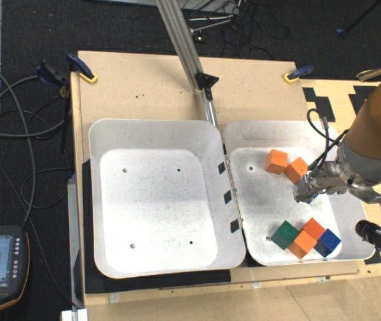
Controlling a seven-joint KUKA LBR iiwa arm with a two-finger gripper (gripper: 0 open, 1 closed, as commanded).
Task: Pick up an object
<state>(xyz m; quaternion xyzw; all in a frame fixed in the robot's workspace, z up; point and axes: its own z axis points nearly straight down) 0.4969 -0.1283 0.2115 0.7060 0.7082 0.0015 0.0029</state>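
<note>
Camera view: we see the gripper (pixel 306 191) low in the right bin (pixel 257 246), just right of two orange blocks (pixel 286 164); whether it grips anything, we cannot tell. No readable writing shows.

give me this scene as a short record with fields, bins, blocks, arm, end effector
bench: wooden board bearing two shallow white bins side by side
left bin: white, speckled floor
right bin: holds all the blocks
upper blocks: two orange blocks, and, close together
lower cluster: green block, orange-red blocks, blue block, near the front wall
arm: reaches in from the right over the right bin
end effector: low beside the second orange block; no block seen between its fingers
</note>
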